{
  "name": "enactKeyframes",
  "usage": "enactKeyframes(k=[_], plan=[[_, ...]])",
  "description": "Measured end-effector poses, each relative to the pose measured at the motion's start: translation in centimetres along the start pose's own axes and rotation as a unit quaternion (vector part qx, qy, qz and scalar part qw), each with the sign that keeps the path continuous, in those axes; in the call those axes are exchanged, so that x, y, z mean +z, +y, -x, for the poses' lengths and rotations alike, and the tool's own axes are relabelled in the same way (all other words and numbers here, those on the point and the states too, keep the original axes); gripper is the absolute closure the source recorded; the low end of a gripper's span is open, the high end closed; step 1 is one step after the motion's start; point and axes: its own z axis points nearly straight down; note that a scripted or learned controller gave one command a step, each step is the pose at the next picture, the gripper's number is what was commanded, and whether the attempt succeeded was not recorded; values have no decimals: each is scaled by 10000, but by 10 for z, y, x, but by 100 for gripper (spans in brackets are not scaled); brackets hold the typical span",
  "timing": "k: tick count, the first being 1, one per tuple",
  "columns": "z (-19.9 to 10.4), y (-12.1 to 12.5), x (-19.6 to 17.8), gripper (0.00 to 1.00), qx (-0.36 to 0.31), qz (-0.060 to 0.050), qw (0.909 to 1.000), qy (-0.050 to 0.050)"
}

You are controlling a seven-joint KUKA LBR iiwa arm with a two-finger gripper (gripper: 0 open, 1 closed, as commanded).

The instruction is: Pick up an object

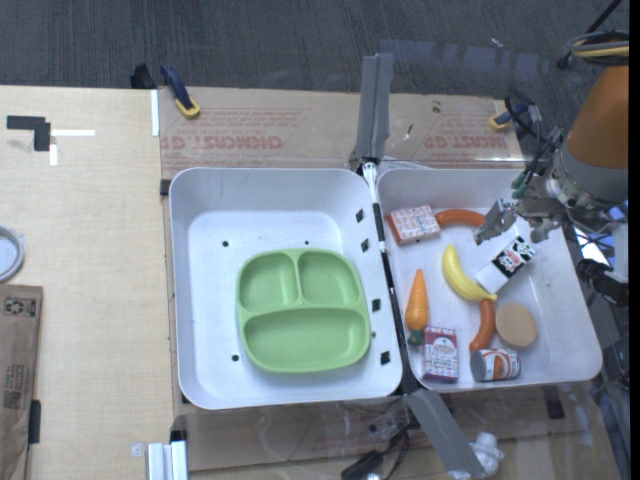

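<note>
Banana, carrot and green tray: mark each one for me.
banana (460, 275), camera view, middle of its yellow curve.
carrot (417, 300), camera view, middle of the orange body.
green tray (300, 340), camera view, floor of its large compartment.

**Crowded right bin, roomy left bin**

Packed tight in the right bin (590, 363): banana (461, 276), carrot (416, 300), sausage (484, 323), round cookie (516, 324), small box (440, 354), can (495, 365), all near or touching. Open floor only along the bin's far left corner. Wide margins around the green tray (303, 310) in the left bin (200, 268).
</note>
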Motion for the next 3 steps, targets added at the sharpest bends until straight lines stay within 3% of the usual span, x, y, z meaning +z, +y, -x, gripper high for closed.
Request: enactKeyframes(k=[1, 2, 3], plan=[[-50, 58, 110, 0, -519, 17, 9987, -5], [-49, 58, 101, 100, -505, 14, 9987, -7], [-49, 57, 101, 0, -503, 13, 9987, -8]])
